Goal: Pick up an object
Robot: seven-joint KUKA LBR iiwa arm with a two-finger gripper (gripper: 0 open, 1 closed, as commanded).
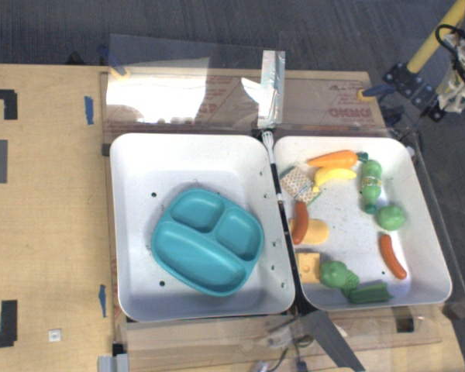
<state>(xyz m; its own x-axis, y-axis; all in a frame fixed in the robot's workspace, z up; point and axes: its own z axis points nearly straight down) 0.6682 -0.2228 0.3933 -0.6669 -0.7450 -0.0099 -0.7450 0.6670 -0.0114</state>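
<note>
Two glossy white bins [139, 208] hold a smooth teal sectioned tray [208, 242] and plastic toy foods [341, 223].

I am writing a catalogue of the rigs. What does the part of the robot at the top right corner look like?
At the top right corner a slanted yellow bar joins black fittings with a looping black cable and a pale tool at the frame edge. It is too small to describe more.

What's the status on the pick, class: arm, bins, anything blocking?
Toy foods, among them an orange plastic carrot, lie unpicked in right white bin. Teal divided tray in left white bin.
</note>
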